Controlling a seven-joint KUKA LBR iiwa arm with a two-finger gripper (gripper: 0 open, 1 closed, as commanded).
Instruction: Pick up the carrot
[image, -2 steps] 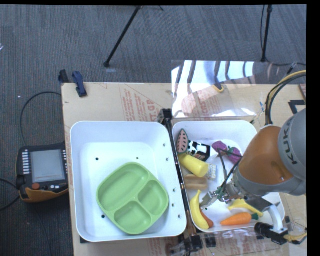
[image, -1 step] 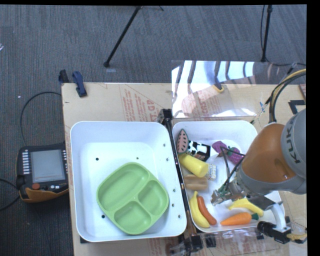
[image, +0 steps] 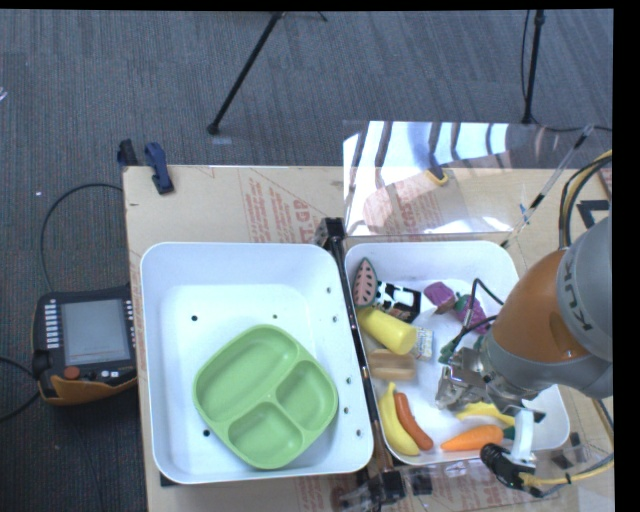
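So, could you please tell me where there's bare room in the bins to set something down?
Free: the left bin floor above and left of the green plate, whose compartments are bare too. Crowded: the right bin, with banana, carrot, yellow bottle and the gripper above them.

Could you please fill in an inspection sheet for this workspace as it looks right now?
Surface: brown bench bearing two white bins; left bin holds a green divided plate.
Job's things: carrot lies near the front of the right bin.
Clutter: banana, red sausage, yellow bottle, watermelon slice, purple toy in the right bin.
Grippers: gripper low in the right bin, just behind the carrot.
Cables: black cable on the floor, thin wires near the wrist.
Surroundings: handheld controller on the carpet, blue clamp, tripod legs.
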